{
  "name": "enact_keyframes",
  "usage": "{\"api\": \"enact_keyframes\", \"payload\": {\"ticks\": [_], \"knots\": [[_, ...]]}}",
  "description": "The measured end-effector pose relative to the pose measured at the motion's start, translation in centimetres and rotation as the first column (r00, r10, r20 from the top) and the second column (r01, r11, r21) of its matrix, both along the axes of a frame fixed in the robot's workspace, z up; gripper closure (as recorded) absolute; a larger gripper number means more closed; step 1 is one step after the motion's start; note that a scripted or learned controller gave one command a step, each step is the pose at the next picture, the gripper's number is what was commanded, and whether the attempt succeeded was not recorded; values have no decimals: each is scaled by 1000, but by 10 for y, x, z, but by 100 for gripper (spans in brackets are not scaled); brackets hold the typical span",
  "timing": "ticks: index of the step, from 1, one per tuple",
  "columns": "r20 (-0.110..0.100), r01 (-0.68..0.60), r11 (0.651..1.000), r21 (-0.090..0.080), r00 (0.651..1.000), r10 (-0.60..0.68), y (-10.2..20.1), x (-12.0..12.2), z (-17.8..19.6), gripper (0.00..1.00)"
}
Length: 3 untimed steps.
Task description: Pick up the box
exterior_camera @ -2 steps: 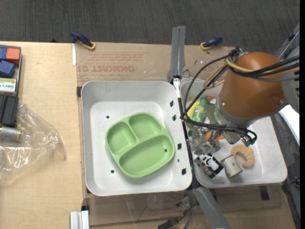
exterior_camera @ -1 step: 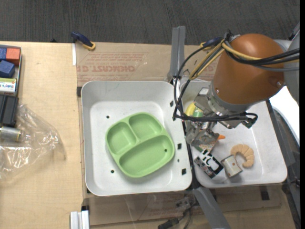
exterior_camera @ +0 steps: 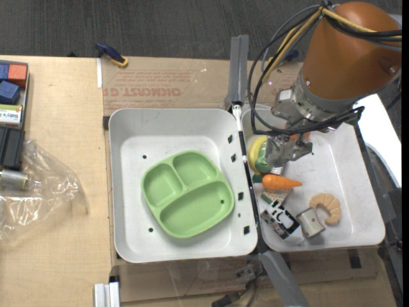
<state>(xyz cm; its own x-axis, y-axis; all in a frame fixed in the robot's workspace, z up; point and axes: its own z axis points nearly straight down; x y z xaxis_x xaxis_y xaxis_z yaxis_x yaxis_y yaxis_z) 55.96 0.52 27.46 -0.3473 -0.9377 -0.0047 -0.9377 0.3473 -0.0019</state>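
Pale wood of the surface (exterior_camera: 57, 248) fills the left of what we see, with crinkled clear plastic wrap (exterior_camera: 38, 184) and a stack of small coloured blocks (exterior_camera: 13, 85) near its edge. Moving right, the left bin (exterior_camera: 128, 130) carries a green divided plate (exterior_camera: 186, 194), tilted slightly in the tray. Past the divider, the right bin (exterior_camera: 364, 190) holds a cluster of things along its left side: a yellow-green fruit (exterior_camera: 257, 153), an orange carrot (exterior_camera: 281, 183), and below them the box (exterior_camera: 280, 220), dark with white markings, lying flat near the bin's lower left corner. Beside it sit a small grey block (exterior_camera: 312, 222) and a curled croissant-like piece (exterior_camera: 328, 207).

The claw (exterior_camera: 281, 152) hangs over the fruit and carrot, above the box rather than on it; from this angle we cannot tell whether it is apart or together.

We judge the chief risk to be crowding: a descent here would meet the fruit or carrot first, and the box lies close to the bin wall and the grey block, leaving little room either side.

The box's long axis appears to run diagonally, from upper left toward lower right.
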Motion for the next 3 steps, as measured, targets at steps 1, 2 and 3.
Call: {"api": "enact_keyframes", "payload": {"ticks": [1,2,3], "knots": [[-2,-302,953,1,953,302,80,17,-21,100],[-3,-688,726,2,726,688,51,2,-67,100],[-1,-874,486,2,486,874,-31,-2,-84,100]]}}
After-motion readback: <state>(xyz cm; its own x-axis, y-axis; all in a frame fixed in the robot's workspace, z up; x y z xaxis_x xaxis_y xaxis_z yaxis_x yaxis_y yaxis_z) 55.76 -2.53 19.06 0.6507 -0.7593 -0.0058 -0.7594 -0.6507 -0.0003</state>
